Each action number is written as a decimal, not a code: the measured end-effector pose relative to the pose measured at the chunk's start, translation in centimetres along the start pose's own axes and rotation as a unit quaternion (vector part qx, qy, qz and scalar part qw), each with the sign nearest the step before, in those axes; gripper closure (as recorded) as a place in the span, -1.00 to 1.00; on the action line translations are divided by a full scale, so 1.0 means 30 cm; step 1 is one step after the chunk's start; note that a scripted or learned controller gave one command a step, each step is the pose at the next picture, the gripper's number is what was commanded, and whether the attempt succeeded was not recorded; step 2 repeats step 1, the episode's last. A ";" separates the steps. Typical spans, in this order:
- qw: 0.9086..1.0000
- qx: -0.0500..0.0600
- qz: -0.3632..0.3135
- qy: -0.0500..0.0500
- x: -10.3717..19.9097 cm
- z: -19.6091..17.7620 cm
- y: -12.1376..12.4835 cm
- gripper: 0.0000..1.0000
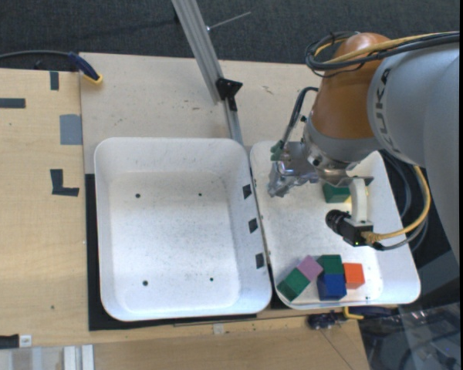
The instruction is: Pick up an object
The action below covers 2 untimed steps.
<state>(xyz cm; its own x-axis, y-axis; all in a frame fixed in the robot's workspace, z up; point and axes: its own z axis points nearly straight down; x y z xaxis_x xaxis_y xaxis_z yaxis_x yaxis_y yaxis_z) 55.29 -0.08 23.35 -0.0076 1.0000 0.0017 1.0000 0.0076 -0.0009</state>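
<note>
— The jaws: apart or together? From where I stand I cannot tell. The gripper [280,183] is a dark tangle under that orange wrist, and nothing I can make out sits in it.

— Same here. It hangs over bare floor of the right bin [297,230], close to the wall it shares with the left bin [170,222].

— So where's something to pick?

— Well away from the jaws, toward the bin's front rim. A huddle: pink block [309,268], dark green block [295,284], green block [330,264], blue block [332,285], orange block [354,274]. Another green piece [336,194] is just beside the jaws on the arm's side, half hidden under the wrist.

— What could go wrong, you reckon?

— If it drops straight down here, I'd guess it closes on nothing; there's only white plastic beneath. And it's near enough to that shared wall to clip the rim.

— And if it goes for the huddle?

— They look to be touching, or close to it. A jaw coming down on top of a neighbour would shove the lot about, or pinch two and lose both. The pink one, at the edge nearest the jaws, seems the safest bet.
</note>
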 end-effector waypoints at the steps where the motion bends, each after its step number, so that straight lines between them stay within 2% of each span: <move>1: 1.000 0.000 0.000 0.000 0.180 -0.027 -0.010 1.00; 2: 1.000 0.000 0.000 0.000 0.180 -0.027 -0.010 1.00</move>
